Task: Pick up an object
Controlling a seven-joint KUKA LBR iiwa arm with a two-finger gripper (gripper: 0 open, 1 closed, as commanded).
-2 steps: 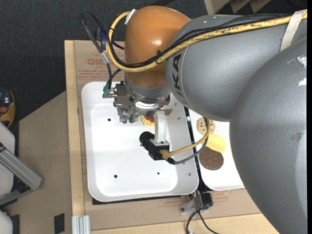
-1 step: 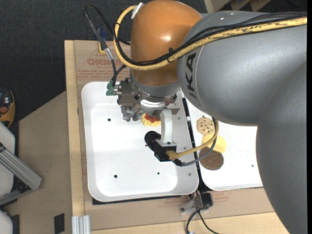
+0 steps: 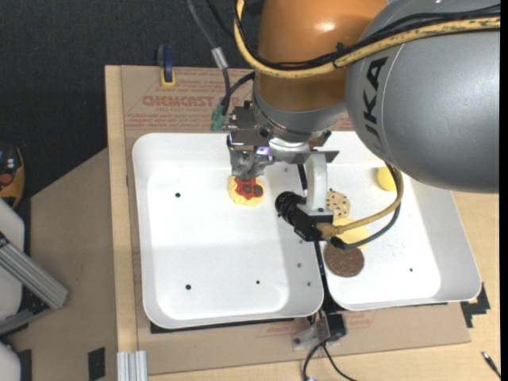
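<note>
A small yellow and red object [image 3: 246, 192] lies in the left bin [image 3: 206, 276], near its back right part. My gripper [image 3: 249, 170] hangs straight over it, its tips down at the object's top. The arm's orange band and grey body cover the back of both bins. In the right bin [image 3: 413, 268] a speckled cookie [image 3: 338, 204] lies near the divider, a dark brown disc [image 3: 345, 260] sits nearer the front, and a yellow piece [image 3: 386, 178] peeks out under the arm.
A black cable fitting [image 3: 300, 217] and a yellow cable [image 3: 373, 221] hang from the wrist over the divider between the bins. Cardboard [image 3: 182, 94] lies under the bins, with a blue clamp [image 3: 167, 63] at its back edge.
</note>
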